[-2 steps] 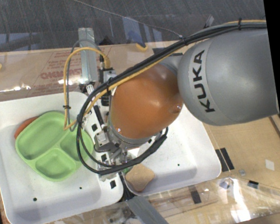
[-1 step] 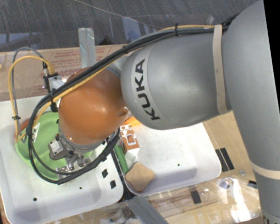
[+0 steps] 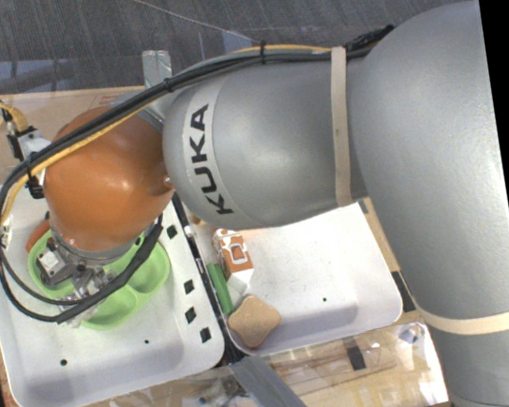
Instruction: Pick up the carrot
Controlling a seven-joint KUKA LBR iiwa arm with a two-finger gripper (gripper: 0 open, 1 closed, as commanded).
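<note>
Over left bin [image 3: 100, 373], arm [image 3: 256, 150] above green plate [image 3: 148, 280], carrot orientation hidden

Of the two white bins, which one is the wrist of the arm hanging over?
The left bin: the arm's orange band hangs over it, above the green dish. The right bin holds a tan piece and a small orange-and-white box.

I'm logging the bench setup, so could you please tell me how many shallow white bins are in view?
2. One shallow white plastic bin sits on the left, under the arm's wrist; the other shallow white plastic bin is beside it on the right. The arm hides part of both.
</note>
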